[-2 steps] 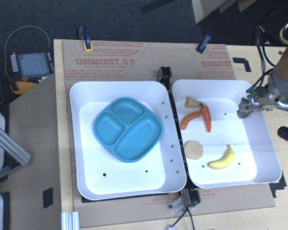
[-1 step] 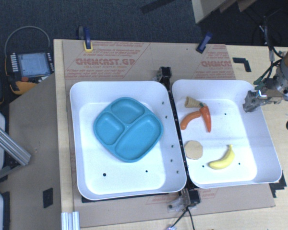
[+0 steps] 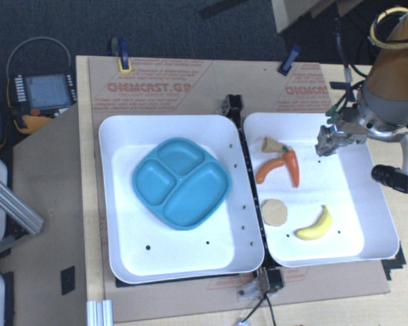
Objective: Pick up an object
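Note:
The right bin (image 3: pixel 367 202) holds several small toy foods: an orange carrot (image 3: pixel 270 169), a red chili pepper (image 3: pixel 293 166), a tan wedge-shaped piece (image 3: pixel 273 145), a round tan cookie (image 3: pixel 275 212) and a yellow banana (image 3: pixel 315 225). My gripper (image 3: pixel 328 143) hangs over the upper right part of this bin, to the right of the chili and apart from it. Nothing shows between its fingers.
The left bin (image 3: pixel 122 243) bears a blue three-compartment plate (image 3: pixel 182 182). A black clamp (image 3: pixel 232 104) sits at the far end of the seam between the bins. Bare white floor lies in the right bin between the banana and my gripper.

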